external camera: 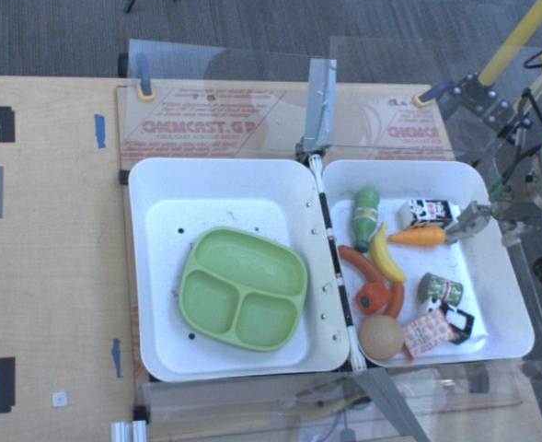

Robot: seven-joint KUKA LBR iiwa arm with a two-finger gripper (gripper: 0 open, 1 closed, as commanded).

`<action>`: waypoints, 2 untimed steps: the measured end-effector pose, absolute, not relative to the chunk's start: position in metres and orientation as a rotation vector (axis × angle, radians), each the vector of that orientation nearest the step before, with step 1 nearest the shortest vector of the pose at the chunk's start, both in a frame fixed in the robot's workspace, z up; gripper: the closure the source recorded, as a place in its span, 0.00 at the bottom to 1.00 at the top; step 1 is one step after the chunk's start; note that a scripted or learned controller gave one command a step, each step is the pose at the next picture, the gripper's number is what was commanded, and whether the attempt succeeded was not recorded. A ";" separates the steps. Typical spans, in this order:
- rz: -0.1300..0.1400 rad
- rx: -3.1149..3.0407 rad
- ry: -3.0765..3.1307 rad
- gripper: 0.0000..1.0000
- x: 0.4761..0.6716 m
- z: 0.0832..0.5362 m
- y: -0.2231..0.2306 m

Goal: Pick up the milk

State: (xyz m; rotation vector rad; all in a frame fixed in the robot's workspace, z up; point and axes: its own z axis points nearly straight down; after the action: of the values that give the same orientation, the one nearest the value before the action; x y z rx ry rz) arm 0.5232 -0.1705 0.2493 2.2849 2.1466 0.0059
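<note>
The milk (429, 213) is a small white carton with black cow patches, lying at the back of the right bin (501, 288). An orange carrot (418, 238) lies just in front of it, touching or nearly touching. My gripper (464, 225) reaches in from the right, low over the bin. Its tip is just right of the carrot's thick end and slightly in front and right of the milk. Nothing is seen held in it.
The right bin also holds a green bottle (365, 212), a banana (386, 255), a red sausage (359, 264), a tomato (374, 297), a can (441, 290), a tan ball (382, 337) and a pink packet (426, 334). A green divided plate (242, 288) lies in the left bin (151, 247).
</note>
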 end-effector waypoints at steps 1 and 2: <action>-0.002 2.119 2.323 0.00 0.479 0.149 -0.182; 0.002 2.116 2.315 0.00 0.506 0.233 -0.197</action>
State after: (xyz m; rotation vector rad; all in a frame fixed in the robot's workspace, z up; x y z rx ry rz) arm 0.5062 -0.1972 0.2329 2.1160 2.3148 0.0023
